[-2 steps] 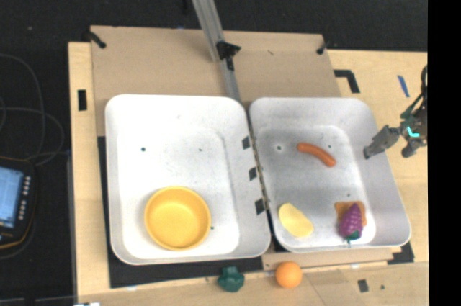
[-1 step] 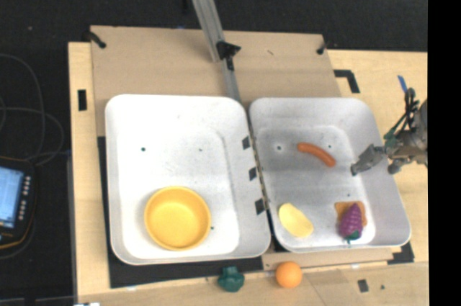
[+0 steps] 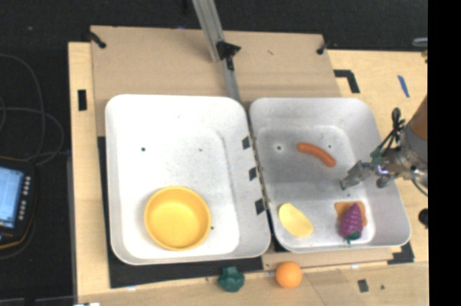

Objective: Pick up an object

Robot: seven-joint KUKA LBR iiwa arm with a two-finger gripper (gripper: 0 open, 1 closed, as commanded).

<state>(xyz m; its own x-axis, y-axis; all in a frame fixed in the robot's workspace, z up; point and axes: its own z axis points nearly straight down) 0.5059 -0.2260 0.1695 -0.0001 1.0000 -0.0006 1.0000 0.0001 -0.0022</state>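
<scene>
In the right bin (image 3: pixel 317 114) lie an orange sausage (image 3: pixel 317 153) near the middle, a pale yellow piece (image 3: pixel 294 219) at the front left, and a purple grape bunch (image 3: pixel 351 219) on an orange piece at the front right. My gripper (image 3: pixel 367 176) hovers over the bin's right side, above and just right of the grape bunch, fingers spread open with nothing between them. A yellow bowl (image 3: pixel 177 217) sits in the front of the left bin (image 3: pixel 173 124).
An orange ball (image 3: pixel 288 274) and a small green object (image 3: pixel 230 279) rest on the bench in front of the bins. A grey metal pole (image 3: pixel 205 2) slants in from the top toward the gap between the bins. A tablet (image 3: pixel 11 200) lies at far left.
</scene>
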